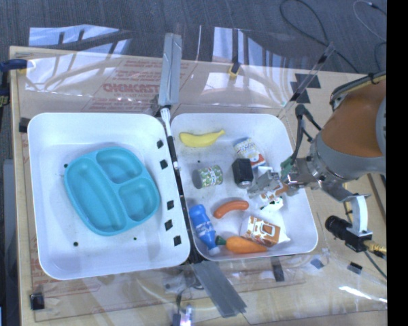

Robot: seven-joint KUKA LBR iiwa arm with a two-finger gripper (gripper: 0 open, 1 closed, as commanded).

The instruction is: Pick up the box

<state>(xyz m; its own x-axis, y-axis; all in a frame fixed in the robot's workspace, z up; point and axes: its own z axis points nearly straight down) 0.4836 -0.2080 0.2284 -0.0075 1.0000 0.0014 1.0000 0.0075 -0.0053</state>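
Note:
The box (pixel 264 231) is a small white and orange carton lying flat near the front right corner of the right bin (pixel 294 153). My gripper (pixel 270 186) hangs over the right bin's right half, a little behind the box and apart from it. Just beneath the gripper lies a small white and black item (pixel 276 202), partly hidden by it. A carrot (pixel 243 245) lies against the box's front left side.
The right bin also holds a banana (pixel 200 138), a green can (pixel 208 176), a black object (pixel 242 172), a white container (pixel 248 148), a sausage (pixel 230 208) and a blue bottle (pixel 202 227). A blue divided plate (pixel 112 189) lies in the left bin (pixel 47 141).

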